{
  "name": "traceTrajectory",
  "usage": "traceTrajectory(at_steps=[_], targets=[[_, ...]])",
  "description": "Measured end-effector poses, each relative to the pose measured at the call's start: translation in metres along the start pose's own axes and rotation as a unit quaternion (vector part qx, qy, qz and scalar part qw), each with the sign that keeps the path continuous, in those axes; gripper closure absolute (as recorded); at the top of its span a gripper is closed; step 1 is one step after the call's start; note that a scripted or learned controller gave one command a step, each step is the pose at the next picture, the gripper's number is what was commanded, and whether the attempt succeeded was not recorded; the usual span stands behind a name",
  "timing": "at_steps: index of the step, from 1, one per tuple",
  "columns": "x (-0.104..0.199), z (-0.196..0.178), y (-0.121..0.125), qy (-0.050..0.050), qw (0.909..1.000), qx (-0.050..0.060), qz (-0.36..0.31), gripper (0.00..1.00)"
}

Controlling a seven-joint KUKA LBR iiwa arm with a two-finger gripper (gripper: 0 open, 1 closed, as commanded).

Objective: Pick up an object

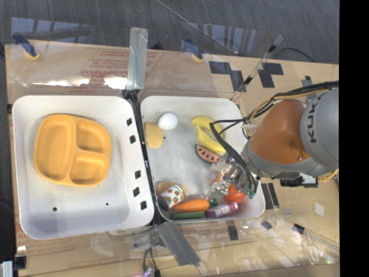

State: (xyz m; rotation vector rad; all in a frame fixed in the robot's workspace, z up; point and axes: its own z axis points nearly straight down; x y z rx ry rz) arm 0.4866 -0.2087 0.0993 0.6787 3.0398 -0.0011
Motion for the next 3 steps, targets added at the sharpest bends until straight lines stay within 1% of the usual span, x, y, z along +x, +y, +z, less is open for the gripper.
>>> traceTrajectory(at_steps=[1, 2, 3], targets=[[-0.081, 0.008, 0.051, 0.012, 0.9938, 0.001, -0.111, 0.0], [-0.124, 0.01, 0.118, 0.012, 0.9998, 0.002, -0.013, 0.0], [-0.074, 0.008, 0.04, 0.012, 0.9946, 0.004, 0.103, 0.0]])
